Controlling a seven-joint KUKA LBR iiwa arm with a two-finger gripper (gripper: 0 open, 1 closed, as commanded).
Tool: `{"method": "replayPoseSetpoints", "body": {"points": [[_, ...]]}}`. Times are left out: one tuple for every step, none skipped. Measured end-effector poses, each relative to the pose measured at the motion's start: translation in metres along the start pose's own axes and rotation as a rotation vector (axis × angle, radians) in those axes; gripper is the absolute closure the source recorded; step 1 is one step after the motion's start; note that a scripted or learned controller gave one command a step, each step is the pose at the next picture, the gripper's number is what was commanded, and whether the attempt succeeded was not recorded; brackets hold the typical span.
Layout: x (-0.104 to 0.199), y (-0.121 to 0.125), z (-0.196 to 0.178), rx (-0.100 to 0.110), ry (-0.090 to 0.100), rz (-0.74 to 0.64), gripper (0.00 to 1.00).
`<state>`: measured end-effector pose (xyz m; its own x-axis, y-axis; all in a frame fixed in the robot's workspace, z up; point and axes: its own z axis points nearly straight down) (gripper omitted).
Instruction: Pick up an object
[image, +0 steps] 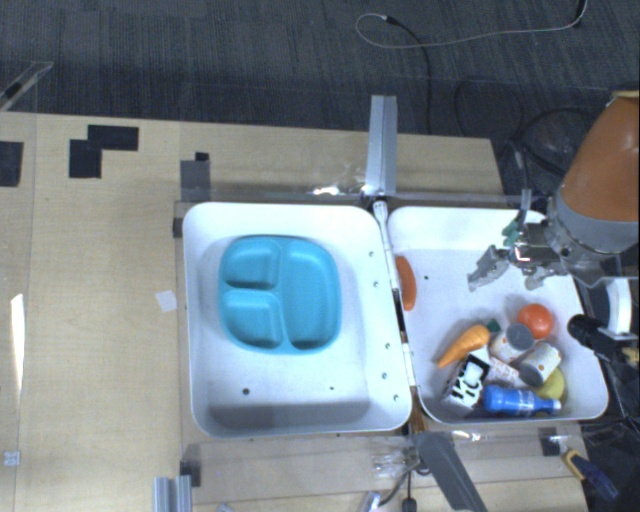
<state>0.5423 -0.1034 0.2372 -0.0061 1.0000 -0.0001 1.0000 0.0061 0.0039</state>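
Near right bin (430, 250) front-right corner: toy carrot (464, 345), light, rigid, slick; grip mid-body across its width. Gripper (492, 268) above, fingers spread, holding nothing

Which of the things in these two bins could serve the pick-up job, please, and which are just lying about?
For the job: gripper above the right bin; carrot, orange ball, blue bottle, black-and-white item, orange piece by the divider.

Lying about: blue divided plate in the left bin; cable.
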Motion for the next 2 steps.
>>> {"method": "replayPoseSetpoints", "body": {"points": [[0.000, 0.000, 0.000, 0.000, 0.000, 0.000, 0.00], [-0.008, -0.044, 0.095, -0.019, -0.003, 0.147, 0.00]]}}
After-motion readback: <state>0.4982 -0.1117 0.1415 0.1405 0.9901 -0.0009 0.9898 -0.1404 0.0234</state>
